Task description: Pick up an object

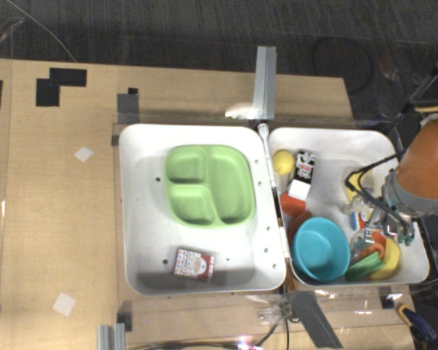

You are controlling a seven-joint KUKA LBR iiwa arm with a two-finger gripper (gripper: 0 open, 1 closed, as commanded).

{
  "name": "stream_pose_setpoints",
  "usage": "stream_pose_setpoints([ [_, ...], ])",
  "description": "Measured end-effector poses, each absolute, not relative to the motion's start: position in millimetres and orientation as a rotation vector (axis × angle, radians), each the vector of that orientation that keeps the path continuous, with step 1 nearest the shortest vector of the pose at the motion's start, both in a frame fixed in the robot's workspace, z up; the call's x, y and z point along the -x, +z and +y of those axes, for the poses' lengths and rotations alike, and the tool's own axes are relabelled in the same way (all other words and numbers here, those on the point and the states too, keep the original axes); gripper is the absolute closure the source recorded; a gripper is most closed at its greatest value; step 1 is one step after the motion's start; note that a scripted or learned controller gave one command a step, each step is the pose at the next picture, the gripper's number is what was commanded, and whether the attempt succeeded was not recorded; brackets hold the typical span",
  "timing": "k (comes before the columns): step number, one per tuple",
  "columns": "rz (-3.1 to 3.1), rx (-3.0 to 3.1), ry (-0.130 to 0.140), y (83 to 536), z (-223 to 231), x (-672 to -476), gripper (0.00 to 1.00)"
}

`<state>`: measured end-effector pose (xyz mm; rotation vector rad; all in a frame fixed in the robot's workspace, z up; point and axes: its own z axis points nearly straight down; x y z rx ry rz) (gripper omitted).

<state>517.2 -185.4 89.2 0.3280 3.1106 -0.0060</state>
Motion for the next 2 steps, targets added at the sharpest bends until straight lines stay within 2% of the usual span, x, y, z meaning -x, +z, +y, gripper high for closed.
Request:
stream_pose_setpoints([
  [1,3.063,-0.587,-0.004,89.7,-175.6,-494.6,0.00],
  [2,3.080,-0.520,0.003,89.6,-112.1,-552.9,0.00],
])
